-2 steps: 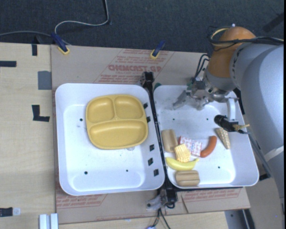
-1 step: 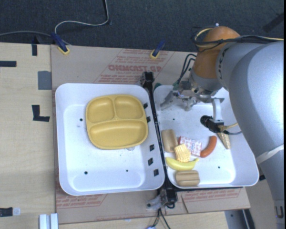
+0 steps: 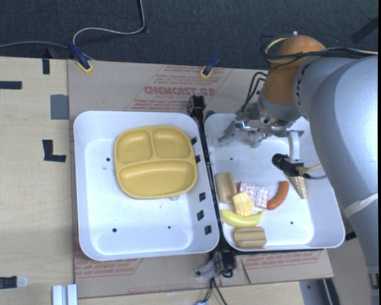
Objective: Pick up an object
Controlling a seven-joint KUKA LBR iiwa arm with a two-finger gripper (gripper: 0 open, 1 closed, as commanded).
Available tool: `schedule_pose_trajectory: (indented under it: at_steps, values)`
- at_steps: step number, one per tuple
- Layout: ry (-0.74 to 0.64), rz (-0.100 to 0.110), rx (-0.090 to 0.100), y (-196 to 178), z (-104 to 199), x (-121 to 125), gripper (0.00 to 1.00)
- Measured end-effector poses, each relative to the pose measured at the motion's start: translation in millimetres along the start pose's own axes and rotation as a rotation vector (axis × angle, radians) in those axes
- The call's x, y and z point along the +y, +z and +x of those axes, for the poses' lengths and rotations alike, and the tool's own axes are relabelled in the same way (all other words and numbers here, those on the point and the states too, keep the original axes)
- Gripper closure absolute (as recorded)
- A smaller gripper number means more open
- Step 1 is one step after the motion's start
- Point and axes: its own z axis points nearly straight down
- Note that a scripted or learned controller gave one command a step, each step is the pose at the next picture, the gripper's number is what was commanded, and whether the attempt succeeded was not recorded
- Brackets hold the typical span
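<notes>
My gripper (image 3: 259, 129) hangs over the far end of the right bin (image 3: 317, 227), under the orange band of the arm. It is above bare bin floor, apart from the toy food nearer the front. That food is a tan bread roll (image 3: 225, 186), a yellow waffle piece (image 3: 242, 203), a pink and white packet (image 3: 259, 193), a red-orange sausage (image 3: 278, 196), a banana (image 3: 240, 219) and a brown bun (image 3: 249, 237). An ice-cream cone (image 3: 298, 184) with a black top lies by the right wall, just below the gripper.
The left bin (image 3: 95, 234) holds a yellow divided plate (image 3: 155, 161) in its far half. A black divider (image 3: 203, 170) runs between the bins. The grey arm (image 3: 349, 126) covers the right bin's right side. Cables and clamps lie beyond the bins.
</notes>
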Motion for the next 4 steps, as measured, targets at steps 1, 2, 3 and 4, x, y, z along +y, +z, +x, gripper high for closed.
schedule_pose_trajectory:
  at_steps: [1,2,3,4]
  values:
    - [0.001,-0.001,0.000,-1,-9,-57,0.00]
    - [0.000,-0.003,0.000,-1,-34,-14,0.00]
    - [-0.001,-0.003,0.000,-1,-70,1,0.00]
    - [-0.001,-0.003,0.000,-1,-78,-3,0.00]
